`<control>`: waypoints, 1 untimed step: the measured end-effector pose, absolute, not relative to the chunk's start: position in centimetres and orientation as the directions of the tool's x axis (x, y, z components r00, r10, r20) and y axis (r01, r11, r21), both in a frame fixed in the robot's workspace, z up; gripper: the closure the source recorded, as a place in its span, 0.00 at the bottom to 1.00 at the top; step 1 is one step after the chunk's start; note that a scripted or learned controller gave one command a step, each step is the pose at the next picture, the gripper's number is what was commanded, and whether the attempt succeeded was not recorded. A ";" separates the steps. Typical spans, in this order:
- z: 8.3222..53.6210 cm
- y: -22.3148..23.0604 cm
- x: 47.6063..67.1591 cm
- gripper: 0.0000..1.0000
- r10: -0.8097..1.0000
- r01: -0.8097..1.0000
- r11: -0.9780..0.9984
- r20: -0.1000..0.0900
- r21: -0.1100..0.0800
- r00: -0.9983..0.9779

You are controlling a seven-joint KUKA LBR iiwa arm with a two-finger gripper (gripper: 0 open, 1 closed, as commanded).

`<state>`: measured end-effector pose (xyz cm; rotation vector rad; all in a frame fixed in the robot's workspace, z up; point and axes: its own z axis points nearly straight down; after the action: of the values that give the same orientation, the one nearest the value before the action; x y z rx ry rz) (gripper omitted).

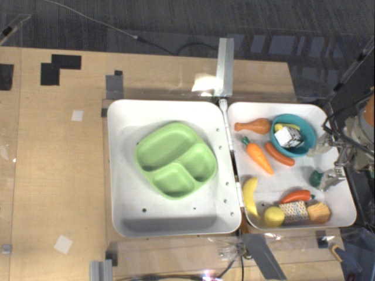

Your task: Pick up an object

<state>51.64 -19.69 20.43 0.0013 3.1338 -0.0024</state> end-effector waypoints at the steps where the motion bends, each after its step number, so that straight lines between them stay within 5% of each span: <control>1: 9.1 -18.3 55.0 0.00 -0.041 -0.041 0.999 -0.016 -0.004 -0.999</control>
<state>54.97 -18.31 9.11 -0.0637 3.1251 -0.0058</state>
